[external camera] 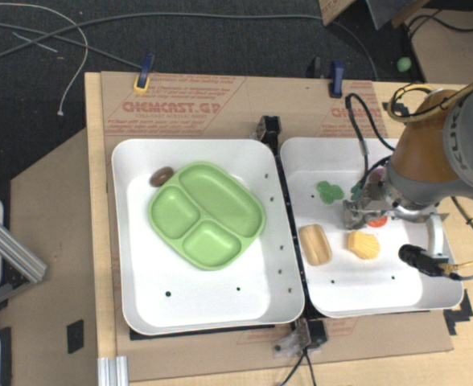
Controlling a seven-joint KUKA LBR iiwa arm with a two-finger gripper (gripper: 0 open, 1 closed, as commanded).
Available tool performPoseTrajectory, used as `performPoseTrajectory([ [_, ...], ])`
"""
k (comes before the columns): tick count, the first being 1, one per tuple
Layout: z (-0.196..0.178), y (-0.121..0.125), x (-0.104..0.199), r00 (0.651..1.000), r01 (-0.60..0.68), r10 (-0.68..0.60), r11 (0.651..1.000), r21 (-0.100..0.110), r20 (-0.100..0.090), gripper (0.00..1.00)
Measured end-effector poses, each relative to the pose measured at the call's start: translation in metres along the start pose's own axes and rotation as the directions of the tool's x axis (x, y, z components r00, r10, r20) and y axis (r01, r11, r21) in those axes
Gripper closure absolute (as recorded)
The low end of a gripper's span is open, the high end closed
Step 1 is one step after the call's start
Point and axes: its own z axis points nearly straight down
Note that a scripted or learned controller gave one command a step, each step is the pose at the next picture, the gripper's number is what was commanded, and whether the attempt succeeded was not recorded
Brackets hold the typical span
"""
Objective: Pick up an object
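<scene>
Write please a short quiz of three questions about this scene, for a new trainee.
1. True or false: the green divided plate lies in the right bin.
2. Which item lies nearest the bread roll? A) small brown item B) yellow item C) blue clamp
3. Over which bin is the gripper?

Key:
1. False; it lies in the left bin.
2. B.
3. The right bin.
</scene>
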Motion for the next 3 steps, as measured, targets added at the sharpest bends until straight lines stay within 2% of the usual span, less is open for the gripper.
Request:
performPoseTrajectory([
  [1,-0.015,0.002,0.000,1.000,0.000,0.001,1.000,-0.008,0.002,1.00],
  [2,-0.066,0.013,0.002,1.000,0.002,-0.002,1.000,-0.014,0.004,1.00],
  [3,-0.124,0.014,0.012,1.000,0.003,-0.003,1.000,-0.015,0.004,1.00],
])
